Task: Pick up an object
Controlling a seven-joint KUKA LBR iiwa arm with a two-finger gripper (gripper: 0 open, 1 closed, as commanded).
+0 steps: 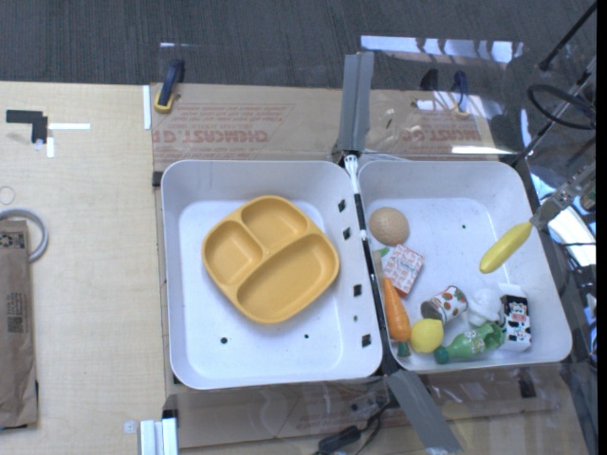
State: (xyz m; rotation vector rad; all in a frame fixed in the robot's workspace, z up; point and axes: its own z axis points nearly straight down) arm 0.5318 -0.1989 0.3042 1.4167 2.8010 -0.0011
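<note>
In the right white bin, the light, slippery yellow plastic banana suits a mid-body pinch; I cannot tell the gripper state.

A robotics lab or test workshop: two shallow white bins sit side by side on a pale wooden bench, backed by taped-down cardboard, with clamps along the bench's far edge and grey carpet beyond.
</note>
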